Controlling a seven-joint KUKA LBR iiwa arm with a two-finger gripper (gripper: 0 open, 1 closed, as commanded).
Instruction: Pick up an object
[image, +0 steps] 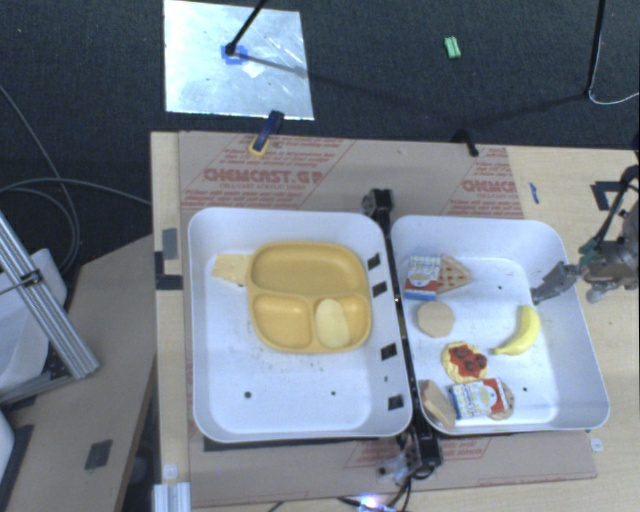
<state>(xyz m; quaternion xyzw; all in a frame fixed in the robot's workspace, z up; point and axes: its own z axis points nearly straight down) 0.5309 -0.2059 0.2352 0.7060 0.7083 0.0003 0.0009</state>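
Banana lies near the right bin's right wall, long axis slanting upper-right to lower-left. My jaws, half cut off, grasp nothing; spread unclear.

A shiny metal sheet lies on the dark floor beyond the cardboard sheet that covers the bench. A small green block sits right of the metal sheet. An aluminium frame rail slants far left of the cardboard, by loose cables.
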